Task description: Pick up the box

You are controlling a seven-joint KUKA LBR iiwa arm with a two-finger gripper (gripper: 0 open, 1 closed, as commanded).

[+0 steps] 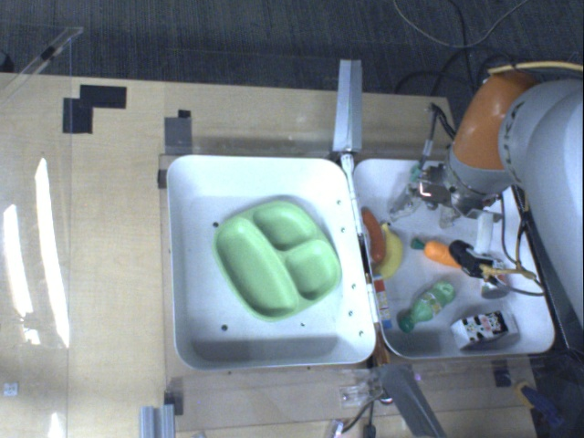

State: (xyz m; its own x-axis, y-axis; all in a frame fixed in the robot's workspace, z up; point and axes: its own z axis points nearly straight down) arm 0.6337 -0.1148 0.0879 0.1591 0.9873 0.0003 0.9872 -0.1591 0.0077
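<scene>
Right bin (547, 336): I see my gripper (427, 199) at its upper part, fingers spread, holding nothing. The box (484, 328) lies at lower right, its print unreadable, beside a green bottle (426, 306).

So the arm (538, 135) comes in from the right side of the frame, a big grey body with the orange band (484, 121) sitting just above the wrist. It's bent over and pointing down and to the left, with the wrist hanging low at the far right part of the scene. The gripper (427, 199) sits at the end of that, aimed downward, with its jaws spread apart into a clear gap and nothing between them. Some cabling runs along the wrist on the near side. Most of the upper arm is cut off by the frame edge.
</scene>
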